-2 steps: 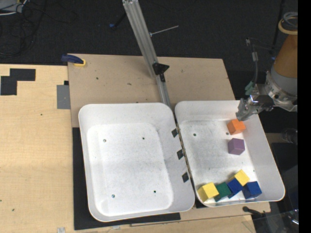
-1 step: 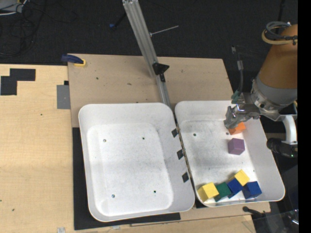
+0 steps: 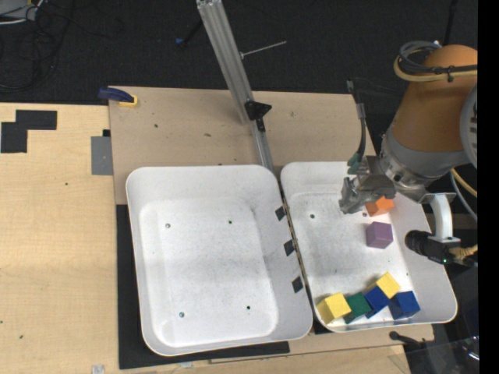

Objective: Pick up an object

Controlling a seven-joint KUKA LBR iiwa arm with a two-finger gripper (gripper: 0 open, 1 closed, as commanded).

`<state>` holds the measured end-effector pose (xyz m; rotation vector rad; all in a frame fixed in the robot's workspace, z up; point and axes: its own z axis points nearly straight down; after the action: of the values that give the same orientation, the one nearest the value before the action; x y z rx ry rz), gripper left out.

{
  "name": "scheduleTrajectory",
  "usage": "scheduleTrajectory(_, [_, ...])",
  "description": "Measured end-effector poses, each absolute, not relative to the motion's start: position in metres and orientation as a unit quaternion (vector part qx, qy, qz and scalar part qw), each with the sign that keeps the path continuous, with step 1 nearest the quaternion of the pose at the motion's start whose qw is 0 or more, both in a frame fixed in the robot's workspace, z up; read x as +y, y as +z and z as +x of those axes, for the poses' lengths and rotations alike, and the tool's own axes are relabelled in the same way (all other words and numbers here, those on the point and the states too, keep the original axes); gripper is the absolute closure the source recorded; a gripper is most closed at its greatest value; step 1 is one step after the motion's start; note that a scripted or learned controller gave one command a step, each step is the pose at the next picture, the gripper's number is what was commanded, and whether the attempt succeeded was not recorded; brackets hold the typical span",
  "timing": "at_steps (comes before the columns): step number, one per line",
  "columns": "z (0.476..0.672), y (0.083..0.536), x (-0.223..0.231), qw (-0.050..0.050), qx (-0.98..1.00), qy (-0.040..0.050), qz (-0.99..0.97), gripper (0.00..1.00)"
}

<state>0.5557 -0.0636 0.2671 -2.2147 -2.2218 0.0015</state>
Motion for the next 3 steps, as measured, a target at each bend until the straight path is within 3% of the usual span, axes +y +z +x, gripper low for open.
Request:
scheduleTrajectory(2, [0.536,0.258,0.035,0.003,-0.709,0.0011,-0.705,1.0])
scheduleTrajectory(3, [0.514,0.254,0.08,0.003,-0.709,0.0017,-0.706,1.0])
